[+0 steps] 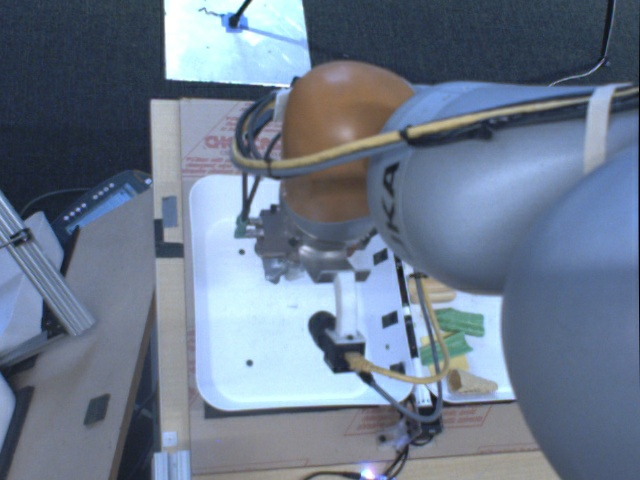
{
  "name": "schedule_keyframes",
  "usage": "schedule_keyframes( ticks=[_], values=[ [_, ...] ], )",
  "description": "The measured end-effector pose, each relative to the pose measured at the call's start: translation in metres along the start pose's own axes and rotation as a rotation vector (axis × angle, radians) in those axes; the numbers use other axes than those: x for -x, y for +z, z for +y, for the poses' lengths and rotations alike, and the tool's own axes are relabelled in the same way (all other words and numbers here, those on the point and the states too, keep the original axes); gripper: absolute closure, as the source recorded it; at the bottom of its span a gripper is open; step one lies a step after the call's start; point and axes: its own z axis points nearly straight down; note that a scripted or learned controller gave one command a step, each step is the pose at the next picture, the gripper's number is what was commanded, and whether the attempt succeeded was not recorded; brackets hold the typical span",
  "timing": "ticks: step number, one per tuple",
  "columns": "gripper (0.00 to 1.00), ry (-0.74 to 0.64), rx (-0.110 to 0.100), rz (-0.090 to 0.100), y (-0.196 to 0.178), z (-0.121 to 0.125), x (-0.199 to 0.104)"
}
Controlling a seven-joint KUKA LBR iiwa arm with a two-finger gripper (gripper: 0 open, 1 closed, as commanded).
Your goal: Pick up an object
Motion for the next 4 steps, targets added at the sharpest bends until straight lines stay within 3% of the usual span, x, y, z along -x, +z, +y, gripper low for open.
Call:
schedule_keyframes(
  ticks=[1,2,3,4],
  values=[
    [1.0,0.017,-0.002,-0.005,0.136,0.019,0.058],
    [1.0,0.009,0.015,0.001,0.066,0.054,0.056],
    [1.0,0.006,-0.002,-0.001,0.174,0.015,0.013],
    [1.0,0.008,0.021,0.005,0.034,0.04,0.013]
  ],
)
